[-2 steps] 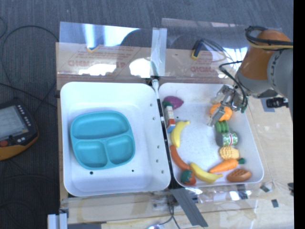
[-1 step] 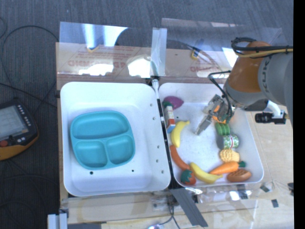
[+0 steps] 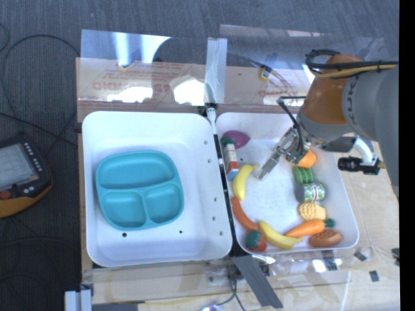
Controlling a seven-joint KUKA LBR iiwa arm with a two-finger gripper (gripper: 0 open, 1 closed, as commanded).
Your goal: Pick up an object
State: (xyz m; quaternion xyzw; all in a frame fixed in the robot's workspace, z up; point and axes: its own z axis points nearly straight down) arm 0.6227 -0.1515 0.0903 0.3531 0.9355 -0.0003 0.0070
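- Nearest candidate for the pick, as we judge it: the upper yellow banana, lying in the right bin close to the divider wall, on the bin's left side.
- We read its long axis as running roughly top to bottom in the camera view, slightly curved, upper end toward the gripper tip.
- The gripper sits just to the banana's upper right, tip near or touching its top end; we cannot tell contact for sure.
- The fingers slant down-left from the wrist and look drawn narrow, almost together, with nothing visible between them. We judge them holding no object.
- So the key relation: the banana lies left and slightly below the tip, and the fingers' line crosses the banana's axis at a slant.
- Just left of the banana, a small red-and-white tube lies along the divider; a purple piece sits above it.
- Below: an orange carrot-like strip and a second banana curve along the bin floor.
- To the right of the gripper, a cluster of toy foods, including corn, sits well apart from the tip.
- The left bin carries a teal divided tray, far from the arm.
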